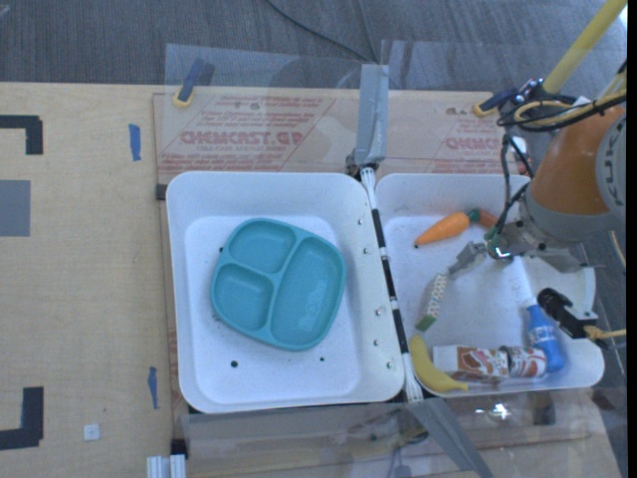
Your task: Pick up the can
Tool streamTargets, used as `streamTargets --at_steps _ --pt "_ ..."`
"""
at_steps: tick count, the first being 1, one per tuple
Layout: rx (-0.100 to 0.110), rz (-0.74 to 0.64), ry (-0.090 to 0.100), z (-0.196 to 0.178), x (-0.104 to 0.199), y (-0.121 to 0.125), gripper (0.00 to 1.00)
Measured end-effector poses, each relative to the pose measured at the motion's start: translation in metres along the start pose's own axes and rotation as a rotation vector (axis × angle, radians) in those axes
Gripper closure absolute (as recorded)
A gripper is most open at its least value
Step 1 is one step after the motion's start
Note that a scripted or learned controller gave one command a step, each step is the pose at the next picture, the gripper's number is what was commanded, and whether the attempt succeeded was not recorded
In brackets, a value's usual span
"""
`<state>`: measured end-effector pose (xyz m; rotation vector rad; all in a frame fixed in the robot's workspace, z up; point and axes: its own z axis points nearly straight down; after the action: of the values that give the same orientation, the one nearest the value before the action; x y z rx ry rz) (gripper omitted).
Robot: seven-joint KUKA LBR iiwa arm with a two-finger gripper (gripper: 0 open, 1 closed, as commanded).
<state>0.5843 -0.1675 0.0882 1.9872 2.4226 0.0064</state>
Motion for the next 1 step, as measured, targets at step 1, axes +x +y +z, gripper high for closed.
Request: streamTargets --at_steps 1 --pt "0.007 -0.076 0.026 -0.0007 -0.0505 0.0463 0.00"
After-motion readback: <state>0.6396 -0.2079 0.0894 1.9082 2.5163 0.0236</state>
